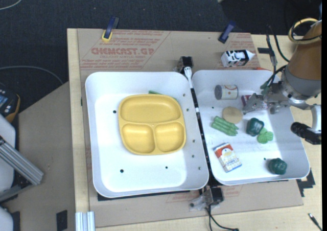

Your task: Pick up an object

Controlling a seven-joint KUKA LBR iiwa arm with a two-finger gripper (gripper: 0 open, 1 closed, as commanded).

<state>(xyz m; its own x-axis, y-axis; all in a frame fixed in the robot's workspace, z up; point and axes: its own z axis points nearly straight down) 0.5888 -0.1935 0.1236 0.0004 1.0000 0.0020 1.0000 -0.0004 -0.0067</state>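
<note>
Over the right bin point(301, 159), the tool point(260, 103) hangs low beside a teal block point(254, 126) and a tan disc point(232, 115); whether it is apart or together cannot be told. Nearby lie a green pod point(224, 125) and a grey cylinder point(226, 92). A yellow tray point(152, 123) fills the left bin point(102, 138).

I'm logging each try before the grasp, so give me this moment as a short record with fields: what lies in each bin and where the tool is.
left bin: yellow tray with three compartments; a green thing peeks out behind it
right bin: grey cylinder, tan disc, green pods, teal block, light green piece, red and white carton, dark green piece
tool: above the right bin's far part, near the cylinder and disc
held: nothing seen between the fingers
outside the bins: black and white toy on the bench
</note>
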